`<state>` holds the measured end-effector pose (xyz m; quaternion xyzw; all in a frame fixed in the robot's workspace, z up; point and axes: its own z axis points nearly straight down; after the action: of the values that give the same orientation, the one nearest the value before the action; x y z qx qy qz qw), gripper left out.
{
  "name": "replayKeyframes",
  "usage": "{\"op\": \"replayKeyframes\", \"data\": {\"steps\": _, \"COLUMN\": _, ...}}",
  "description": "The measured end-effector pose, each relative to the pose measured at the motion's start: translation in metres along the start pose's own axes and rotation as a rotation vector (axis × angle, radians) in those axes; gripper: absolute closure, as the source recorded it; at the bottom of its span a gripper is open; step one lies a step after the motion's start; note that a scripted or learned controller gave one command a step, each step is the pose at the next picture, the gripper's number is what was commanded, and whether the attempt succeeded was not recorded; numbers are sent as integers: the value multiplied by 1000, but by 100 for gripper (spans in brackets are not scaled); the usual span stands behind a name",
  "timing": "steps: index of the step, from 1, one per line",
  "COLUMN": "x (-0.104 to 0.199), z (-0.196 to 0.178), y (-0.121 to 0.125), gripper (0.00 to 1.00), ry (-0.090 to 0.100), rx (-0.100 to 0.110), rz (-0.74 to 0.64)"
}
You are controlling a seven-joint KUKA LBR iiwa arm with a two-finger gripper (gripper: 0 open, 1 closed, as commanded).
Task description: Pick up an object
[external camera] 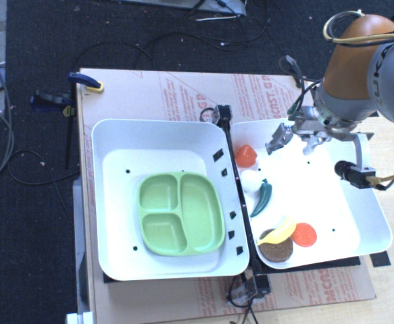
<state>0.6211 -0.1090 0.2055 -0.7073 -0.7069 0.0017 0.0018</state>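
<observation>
The tool [294, 139] hangs over the upper part of the right bin [359, 211], with the grey arm [359, 66] and its orange band coming in from the right. Its two fingers stand apart, one slanting left and down toward the bin floor, the other shorter beside it, and nothing lies between them.

The objects to pick crowd the right bin's left side. A red-orange piece [246, 156] sits near the upper left wall, just beside the divider [234, 187] between the bins. Below it lies a white round object [251, 180], touching or nearly touching a dark green pepper [262, 197] that slants downward. Near the front wall a yellow banana-like piece [280, 232] rests on a brown round object [276, 250], with an orange-red disc [305, 234] just beside them.

The middle and right of that bin's floor are bare white. The left bin [109, 181] holds a light green divided tray [181, 213]. Both bins rest on the table [156, 90], and cables trail over the dark floor [28, 235] around it.
</observation>
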Motion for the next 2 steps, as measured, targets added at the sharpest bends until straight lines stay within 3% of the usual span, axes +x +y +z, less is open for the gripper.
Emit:
{"op": "replayKeyframes", "data": {"steps": 1, "x": 0, "z": -3, "y": 1, "gripper": 0, "ry": 0, "rx": -5, "rz": -1}}
{"op": "replayKeyframes", "data": {"steps": 2, "x": -5, "z": 42, "y": 4, "gripper": 0, "ry": 0, "rx": -1, "rz": 0}}
